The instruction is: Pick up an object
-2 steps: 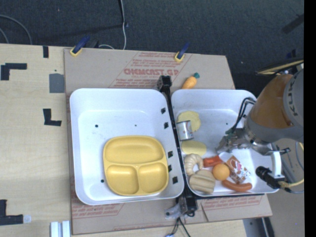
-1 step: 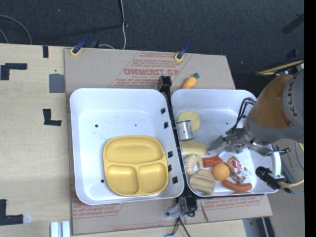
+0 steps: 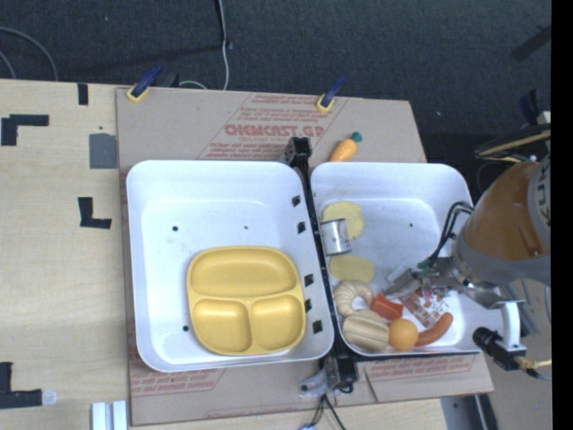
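- Gripper [image 3: 414, 280] of mine hangs low in the right bin [image 3: 421, 179]; whether it grips anything, I cannot tell.
- Just below it lies one sausage [image 3: 436, 328], long axis slanting up to the right.
- One orange ball [image 3: 403, 334], one bread roll [image 3: 365, 331] sit alongside.
- One yellow tray [image 3: 246, 298] fills the left bin [image 3: 152, 240].

Robot lab: clamped cardboard [image 3: 269, 128], twin bins [image 3: 161, 195], taped bench [image 3: 45, 240].

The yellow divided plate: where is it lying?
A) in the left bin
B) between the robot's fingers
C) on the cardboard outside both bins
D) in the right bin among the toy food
A: the yellow divided plate lies flat on the floor of the left bin, while the toy food sits in the right bin.
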`<state>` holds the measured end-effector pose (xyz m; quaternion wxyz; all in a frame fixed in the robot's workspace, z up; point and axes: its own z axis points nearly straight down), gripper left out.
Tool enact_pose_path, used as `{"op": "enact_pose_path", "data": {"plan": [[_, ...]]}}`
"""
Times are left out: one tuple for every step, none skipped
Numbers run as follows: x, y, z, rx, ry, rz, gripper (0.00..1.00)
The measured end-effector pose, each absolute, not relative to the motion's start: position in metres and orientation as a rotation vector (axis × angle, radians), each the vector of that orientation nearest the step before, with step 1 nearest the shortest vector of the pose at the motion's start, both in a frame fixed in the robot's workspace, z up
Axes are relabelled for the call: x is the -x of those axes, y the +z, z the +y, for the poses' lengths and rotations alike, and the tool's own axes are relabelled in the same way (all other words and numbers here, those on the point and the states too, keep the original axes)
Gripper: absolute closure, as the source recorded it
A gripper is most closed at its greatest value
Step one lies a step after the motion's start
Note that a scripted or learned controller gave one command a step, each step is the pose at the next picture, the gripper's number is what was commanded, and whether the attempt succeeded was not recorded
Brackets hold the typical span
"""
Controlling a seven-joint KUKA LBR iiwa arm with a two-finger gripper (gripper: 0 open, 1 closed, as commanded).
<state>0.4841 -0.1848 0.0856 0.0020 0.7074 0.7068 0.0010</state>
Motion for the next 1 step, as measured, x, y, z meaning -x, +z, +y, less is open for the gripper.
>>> {"op": "enact_pose_path", "data": {"plan": [[-0.4854, 0.0963, -0.1832, -2.217, 0.005, 2.222, 1.0]]}}
